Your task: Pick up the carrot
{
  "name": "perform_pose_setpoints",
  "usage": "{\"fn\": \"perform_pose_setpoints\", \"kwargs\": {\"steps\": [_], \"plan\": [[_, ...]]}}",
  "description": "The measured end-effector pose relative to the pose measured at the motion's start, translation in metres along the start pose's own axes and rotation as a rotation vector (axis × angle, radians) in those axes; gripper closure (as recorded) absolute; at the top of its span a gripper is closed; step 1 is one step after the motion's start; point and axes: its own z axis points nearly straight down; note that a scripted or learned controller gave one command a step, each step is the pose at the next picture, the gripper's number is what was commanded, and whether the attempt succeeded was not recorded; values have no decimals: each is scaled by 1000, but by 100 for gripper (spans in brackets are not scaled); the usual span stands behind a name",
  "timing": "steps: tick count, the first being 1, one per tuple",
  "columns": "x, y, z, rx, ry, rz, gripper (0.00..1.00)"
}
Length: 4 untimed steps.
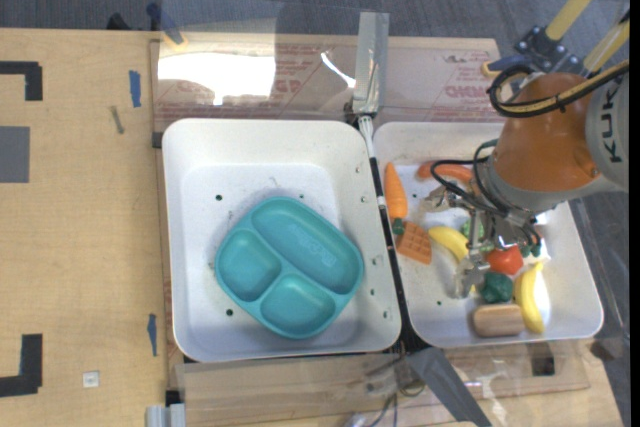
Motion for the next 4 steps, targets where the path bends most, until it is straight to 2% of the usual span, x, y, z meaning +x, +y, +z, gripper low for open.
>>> {"fn": "perform_pose_setpoints", "kwargs": {"steps": [1,2,3,4], "plan": [[-56,-33,1,-2,10,245,0],[-76,-20,-2,4,69,428,0],[-85,-8,-3,2,74,636,0],[-93,-14,-19,8,23,639,100]]}}
